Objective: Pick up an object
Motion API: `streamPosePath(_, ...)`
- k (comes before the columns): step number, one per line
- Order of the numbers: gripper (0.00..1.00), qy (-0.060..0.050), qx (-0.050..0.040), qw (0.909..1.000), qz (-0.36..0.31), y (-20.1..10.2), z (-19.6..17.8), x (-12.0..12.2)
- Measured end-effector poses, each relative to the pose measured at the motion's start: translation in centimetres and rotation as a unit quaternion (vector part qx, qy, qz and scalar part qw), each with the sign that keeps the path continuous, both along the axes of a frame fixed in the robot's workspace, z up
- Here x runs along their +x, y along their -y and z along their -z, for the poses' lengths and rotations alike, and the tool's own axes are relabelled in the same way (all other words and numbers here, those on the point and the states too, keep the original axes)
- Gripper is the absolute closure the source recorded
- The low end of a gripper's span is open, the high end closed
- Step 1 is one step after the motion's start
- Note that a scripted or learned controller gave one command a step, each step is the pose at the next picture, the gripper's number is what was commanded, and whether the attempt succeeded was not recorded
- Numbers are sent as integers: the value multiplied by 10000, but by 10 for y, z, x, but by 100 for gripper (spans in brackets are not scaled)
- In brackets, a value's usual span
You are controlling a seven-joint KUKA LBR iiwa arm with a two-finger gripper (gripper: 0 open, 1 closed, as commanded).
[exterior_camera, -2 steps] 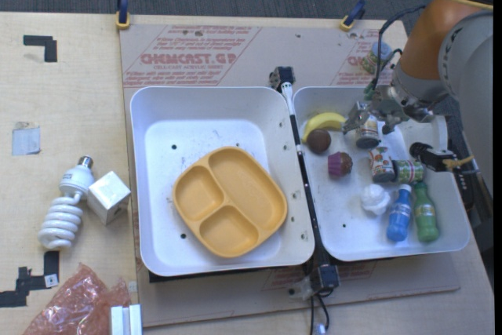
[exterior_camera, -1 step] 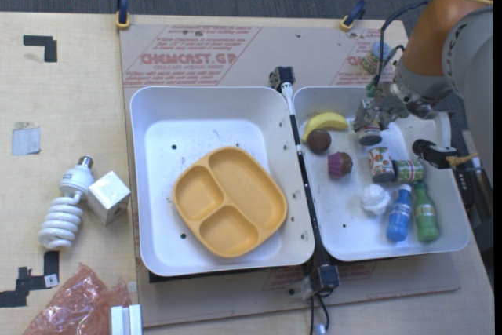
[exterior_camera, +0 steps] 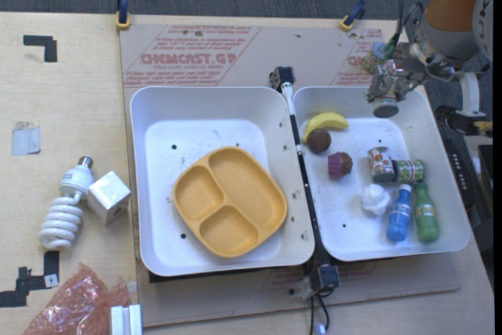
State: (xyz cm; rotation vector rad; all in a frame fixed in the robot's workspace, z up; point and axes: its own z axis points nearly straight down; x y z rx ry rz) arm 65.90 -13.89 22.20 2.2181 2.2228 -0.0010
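The right bin (exterior_camera: 439,235) holds several small objects. A yellow banana (exterior_camera: 325,121) and a brown ball (exterior_camera: 318,140) lie near its far left corner, with a maroon cupcake-like item (exterior_camera: 340,164) just in front of them. A red-and-white can (exterior_camera: 380,165) and a green-labelled can (exterior_camera: 409,170) lie to the right. Nearer the front are a white crumpled lump (exterior_camera: 375,200), a blue bottle (exterior_camera: 398,214) and a green bottle (exterior_camera: 425,214). My gripper (exterior_camera: 386,94) hangs over the bin's far rim, up and to the right of the banana, with nothing seen in it.
The left bin (exterior_camera: 149,169) holds a yellow divided plate (exterior_camera: 229,202). Left of the bins lie a spiral light bulb (exterior_camera: 61,208), a white cube (exterior_camera: 108,196) and a red mesh bag (exterior_camera: 78,302). Blue clamps (exterior_camera: 123,8) hold the board's far edge.
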Motion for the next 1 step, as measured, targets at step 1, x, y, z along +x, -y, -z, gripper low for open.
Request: streamPosePath(1,100,2,1,10000,4,-105,-54,0)
